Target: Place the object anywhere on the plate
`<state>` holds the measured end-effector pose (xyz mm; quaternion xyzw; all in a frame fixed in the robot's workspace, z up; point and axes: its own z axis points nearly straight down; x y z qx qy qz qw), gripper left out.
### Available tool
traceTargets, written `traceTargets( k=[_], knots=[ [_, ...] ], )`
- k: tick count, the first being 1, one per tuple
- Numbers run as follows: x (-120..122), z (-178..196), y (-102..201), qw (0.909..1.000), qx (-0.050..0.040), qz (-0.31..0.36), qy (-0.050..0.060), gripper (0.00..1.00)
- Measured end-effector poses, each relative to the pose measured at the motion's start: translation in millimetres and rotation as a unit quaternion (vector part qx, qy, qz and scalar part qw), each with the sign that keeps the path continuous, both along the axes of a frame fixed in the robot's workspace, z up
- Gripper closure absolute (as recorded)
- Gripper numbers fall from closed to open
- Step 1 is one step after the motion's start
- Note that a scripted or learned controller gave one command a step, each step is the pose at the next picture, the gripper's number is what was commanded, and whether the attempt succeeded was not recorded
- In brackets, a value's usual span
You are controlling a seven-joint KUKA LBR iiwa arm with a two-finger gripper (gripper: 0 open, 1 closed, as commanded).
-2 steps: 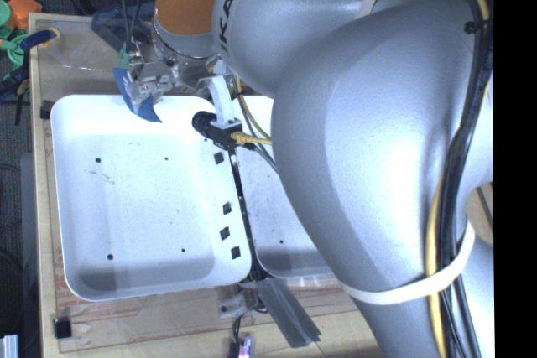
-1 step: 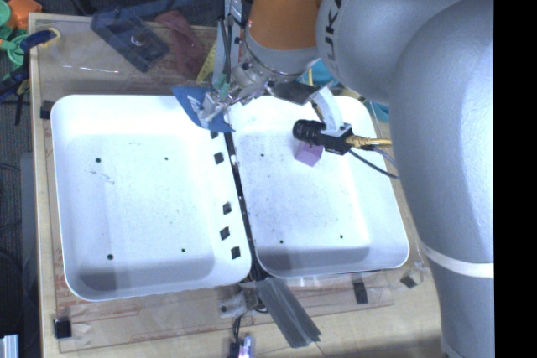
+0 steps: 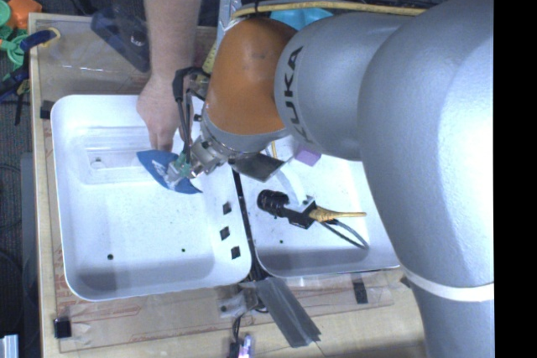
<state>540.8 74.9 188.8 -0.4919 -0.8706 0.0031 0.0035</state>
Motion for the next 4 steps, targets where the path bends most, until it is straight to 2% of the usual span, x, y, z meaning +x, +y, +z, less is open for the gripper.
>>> traceTargets(
  k=[1, 2, 3, 4],
  knots=[
    [70.4, -9.2, 50.3, 0.9996, 0.0002, -0.027, -0.002, 1.00],
    [69.7, 6.3, 99.7, 0.9996, 0.0001, 0.027, -0.002, 1.00],
    [40.2, -8.5, 132.3, 1.0000, -0.0011, 0.000, -0.002, 1.00],
    [115.1, 68.3, 62.3, 0.9976, -0.0004, -0.069, -0.003, 1.00]
  ],
)
